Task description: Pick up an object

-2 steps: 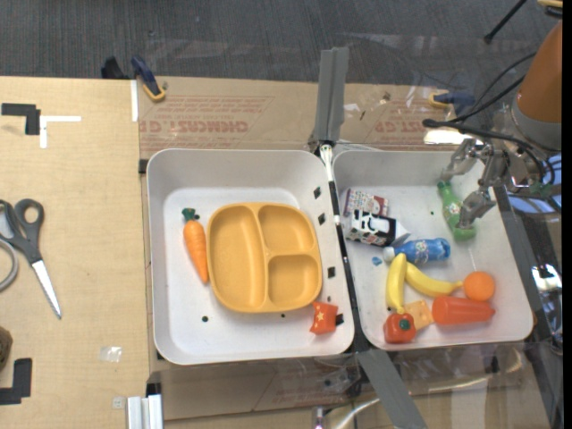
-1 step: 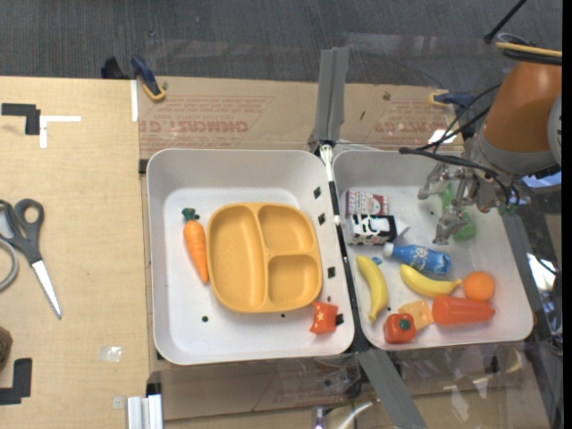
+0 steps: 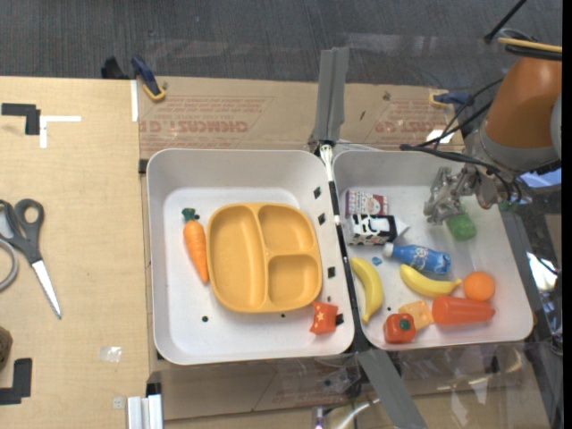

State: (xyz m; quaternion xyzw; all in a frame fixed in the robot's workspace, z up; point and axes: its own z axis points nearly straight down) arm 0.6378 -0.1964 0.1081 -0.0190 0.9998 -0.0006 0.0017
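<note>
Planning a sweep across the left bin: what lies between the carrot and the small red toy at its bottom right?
The yellow tray lies between the carrot and the red toy.

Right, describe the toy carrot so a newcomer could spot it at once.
Start at the left white bin, which holds a yellow divided tray. The carrot lies just left of that tray, lengthwise, with its green top toward the bin's far side. Nothing else in that bin is long, orange and tapered.
</note>
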